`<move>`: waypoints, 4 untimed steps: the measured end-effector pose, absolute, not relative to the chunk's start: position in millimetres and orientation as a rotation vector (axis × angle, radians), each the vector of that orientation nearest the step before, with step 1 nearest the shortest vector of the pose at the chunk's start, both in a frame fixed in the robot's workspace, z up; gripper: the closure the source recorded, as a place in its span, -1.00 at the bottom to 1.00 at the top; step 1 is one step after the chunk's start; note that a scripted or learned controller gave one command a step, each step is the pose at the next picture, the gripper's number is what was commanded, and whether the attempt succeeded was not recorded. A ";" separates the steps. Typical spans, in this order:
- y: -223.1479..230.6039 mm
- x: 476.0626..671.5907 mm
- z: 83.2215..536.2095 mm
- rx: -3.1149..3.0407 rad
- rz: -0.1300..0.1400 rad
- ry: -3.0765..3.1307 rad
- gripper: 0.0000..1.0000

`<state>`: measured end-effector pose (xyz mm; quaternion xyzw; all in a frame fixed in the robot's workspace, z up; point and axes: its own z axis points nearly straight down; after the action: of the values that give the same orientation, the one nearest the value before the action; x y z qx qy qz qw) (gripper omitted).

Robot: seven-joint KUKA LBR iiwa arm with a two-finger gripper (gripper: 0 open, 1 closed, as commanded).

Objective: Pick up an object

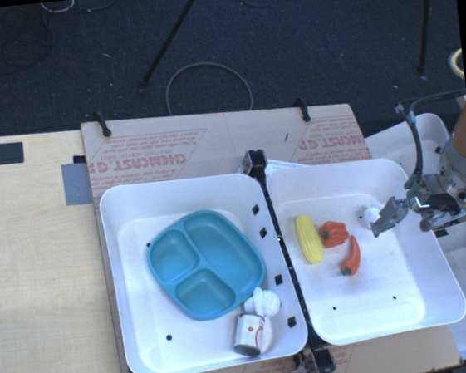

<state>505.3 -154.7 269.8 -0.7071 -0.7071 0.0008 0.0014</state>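
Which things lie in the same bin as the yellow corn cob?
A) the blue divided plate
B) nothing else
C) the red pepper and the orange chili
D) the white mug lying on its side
C: the red pepper and the orange chili lie just right of the corn cob in the right bin.

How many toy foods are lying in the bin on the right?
3, all near the bin's middle: a yellow corn cob on the left, a red-orange pepper touching its right side, and an orange chili just below the pepper.
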 end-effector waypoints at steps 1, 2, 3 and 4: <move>-155.9 501.5 225.9 -2.217 0.006 -2.217 -1.00; -155.2 500.2 161.2 -2.215 0.007 -2.215 -1.00; -150.5 502.3 97.7 -2.216 0.006 -2.215 -1.00; -152.5 503.0 111.0 -2.226 0.004 -2.209 1.00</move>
<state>503.0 -152.5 111.0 -0.7098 -0.7044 0.0012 0.0029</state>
